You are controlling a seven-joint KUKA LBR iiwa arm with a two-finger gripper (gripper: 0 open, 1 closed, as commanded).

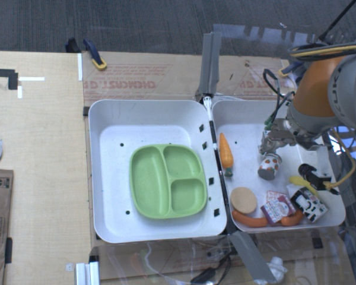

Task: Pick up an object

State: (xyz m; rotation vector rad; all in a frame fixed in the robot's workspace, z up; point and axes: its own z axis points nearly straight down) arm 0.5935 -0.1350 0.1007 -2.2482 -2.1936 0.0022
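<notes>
Grey arm w/ orange band enters from frame right; two-finger gripper (275,142) sits over right white bin (249,122), upper-centre part, directly above small grey-white rounded object (268,167). Can't tell finger opening or any hold. Open floor left of it up to orange carrot toy (226,152), which lies by the bin's left wall, long axis up-down in frame. Lower edge crowded: tan round disc (244,199), pink packet (276,207). Left white bin (107,159) holds green divided plate (168,181).
</notes>
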